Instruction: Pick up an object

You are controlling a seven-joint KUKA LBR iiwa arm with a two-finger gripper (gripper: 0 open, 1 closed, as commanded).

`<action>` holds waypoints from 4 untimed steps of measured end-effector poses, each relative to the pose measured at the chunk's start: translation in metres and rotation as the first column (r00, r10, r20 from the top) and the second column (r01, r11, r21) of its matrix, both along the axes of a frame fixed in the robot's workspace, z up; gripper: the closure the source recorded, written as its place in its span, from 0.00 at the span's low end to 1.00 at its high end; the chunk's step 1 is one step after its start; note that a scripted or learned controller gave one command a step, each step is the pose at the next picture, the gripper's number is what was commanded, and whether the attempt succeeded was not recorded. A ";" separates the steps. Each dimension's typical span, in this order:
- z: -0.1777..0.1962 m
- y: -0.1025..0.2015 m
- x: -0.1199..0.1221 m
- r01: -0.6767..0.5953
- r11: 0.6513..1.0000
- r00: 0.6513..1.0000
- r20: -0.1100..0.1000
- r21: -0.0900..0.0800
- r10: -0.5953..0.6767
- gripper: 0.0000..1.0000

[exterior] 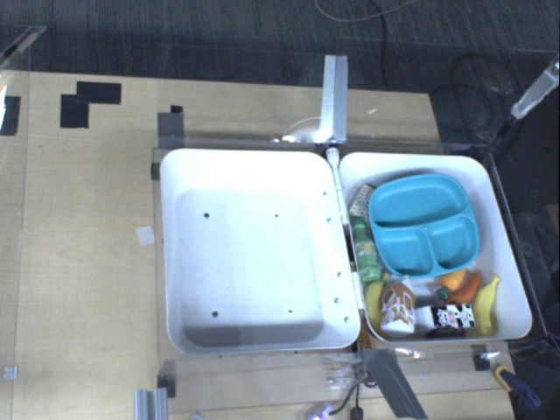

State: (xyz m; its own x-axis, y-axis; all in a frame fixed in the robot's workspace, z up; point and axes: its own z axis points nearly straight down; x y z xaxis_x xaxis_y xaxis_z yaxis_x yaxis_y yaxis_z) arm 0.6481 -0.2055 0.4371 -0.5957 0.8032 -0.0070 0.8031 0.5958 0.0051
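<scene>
- Banana [486,303] lies in the right bin's [506,226] near right corner, against the wall.
- It probably handles light, smooth and fairly stiff; you would grip across its curved middle.
- Carrot [462,280] and a small black-and-white box [451,318] crowd it; the blue tray [424,226] sits behind.
- Jaws: you cannot tell their state.

Glossy blue plastic tray [424,224], smooth white plastic bins [249,169], pale wood-look bench [79,261]
</scene>
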 end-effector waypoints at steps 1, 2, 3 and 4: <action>0.014 0.000 0.001 -0.003 1.000 1.000 0.010 -0.003 0.003 1.00; 0.001 0.000 0.021 0.008 1.000 1.000 0.002 0.000 -0.008 1.00; 0.000 0.003 0.022 0.456 0.890 0.890 0.001 0.003 -0.456 1.00; 0.000 0.001 0.021 0.555 0.832 0.832 0.000 0.005 -0.555 1.00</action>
